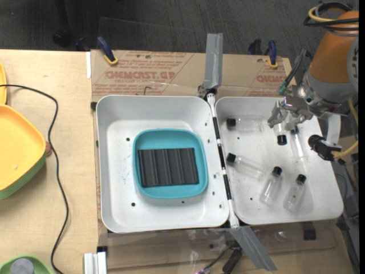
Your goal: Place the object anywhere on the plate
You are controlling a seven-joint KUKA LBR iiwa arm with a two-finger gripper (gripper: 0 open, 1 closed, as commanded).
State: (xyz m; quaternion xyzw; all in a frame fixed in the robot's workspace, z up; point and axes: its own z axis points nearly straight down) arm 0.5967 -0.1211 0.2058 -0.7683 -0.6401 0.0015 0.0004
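A teal plate [169, 165] with a dark ribbed centre lies in the left bin [114, 153]. Several clear vials with black caps lie in the right bin [325, 204]. One vial [240, 122] is at the bin's far left, another [242, 164] sits near the divider, and two more [270, 186] [295, 192] lie toward the front. My gripper [287, 120] hangs over the far right part of the right bin. Directly under it lies a vial [291, 145], black cap toward the gripper. Whether the gripper touches that vial cannot be made out.
A metal bar [214, 64] stands at the back between the bins. Cardboard [148, 73] with clamps lies behind them. Yellow dishes [17, 153] and a black cable [57, 170] are on the wooden bench at left.
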